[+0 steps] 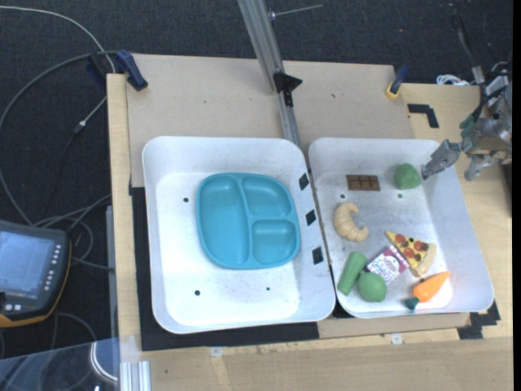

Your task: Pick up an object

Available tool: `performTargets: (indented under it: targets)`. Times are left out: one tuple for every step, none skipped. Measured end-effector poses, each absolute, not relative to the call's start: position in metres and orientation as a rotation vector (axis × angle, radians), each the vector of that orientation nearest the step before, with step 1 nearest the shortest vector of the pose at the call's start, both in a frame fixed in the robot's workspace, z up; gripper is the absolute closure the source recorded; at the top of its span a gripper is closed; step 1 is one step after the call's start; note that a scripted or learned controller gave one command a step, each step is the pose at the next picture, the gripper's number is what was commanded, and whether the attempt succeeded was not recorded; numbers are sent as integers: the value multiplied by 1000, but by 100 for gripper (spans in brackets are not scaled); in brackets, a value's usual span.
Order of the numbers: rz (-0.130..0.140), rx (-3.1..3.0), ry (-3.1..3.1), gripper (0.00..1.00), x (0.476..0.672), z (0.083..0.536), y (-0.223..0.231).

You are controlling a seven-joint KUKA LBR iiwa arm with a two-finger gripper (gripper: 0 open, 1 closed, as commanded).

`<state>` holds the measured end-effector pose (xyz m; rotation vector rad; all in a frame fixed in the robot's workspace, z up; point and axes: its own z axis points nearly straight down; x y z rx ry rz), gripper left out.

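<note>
Dark carpet is surrounding a wooden bench [203, 104], on which two shallow white bins are being carried side by side. At the right edge of the view the pincer [458, 160] is being held over the far right rim of the right bin [456, 218], with two grey fingers [435, 160] seen spread well apart and nothing seen between them.

Just beside the nearer fingertip, on its left, a round green ball [406, 176] is lying on the bin floor; whether it is being touched cannot be told. Further left of the pincer a brown chocolate bar [363, 183] is lying flat. Below and to the left of the pincer a croissant [350, 221] is resting near the bin's middle. Well below the pincer a pizza slice [411, 250] is lying, with a small pink packet [388, 265] touching its left side. Further down still, a carrot [429, 287] is sitting near the front rim, and to its left a green ball-like item [372, 287] and a long green vegetable [352, 272] are lying close together.

Far to the left of the pincer, the left bin [175, 218] is being occupied by a blue divided plate [247, 220]. A metal pole [262, 31] is rising from the bench behind the bins, and a handheld screen [28, 271] is lying on the carpet at the far left.
</note>
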<state>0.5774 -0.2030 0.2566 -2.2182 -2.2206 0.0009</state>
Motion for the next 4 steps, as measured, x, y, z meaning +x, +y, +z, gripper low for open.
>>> performTargets:
  targets:
    - [1,-2218,-2221,0,577,257,-203]
    - [4,-2217,-2218,0,586,200,-205]
    - [4,-2216,-2218,0,581,156,-200]
    - [5,-2215,-2217,0,579,93,-195]
